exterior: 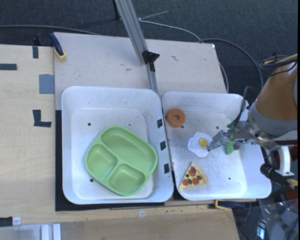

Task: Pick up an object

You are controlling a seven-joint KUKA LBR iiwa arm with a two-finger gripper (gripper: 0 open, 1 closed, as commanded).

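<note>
Grey two-finger gripper (216, 143) sits low in the right white bin (250, 184), beside a white-and-yellow fried-egg toy (198, 144); grip state undeterminable. An orange ring doughnut (176, 117) and pizza slice toy (192, 176) lie nearby. 1 green divided plate (121, 160) occupies the left white bin (72, 134).

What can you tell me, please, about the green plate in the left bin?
The green plate looks like smooth light-green plastic, rounded-square with three compartments: one large across the top, two smaller below. It lies flat, right way up, turned slightly askew on the floor of the left bin, toward its lower right. Only the bin touches it.
</note>
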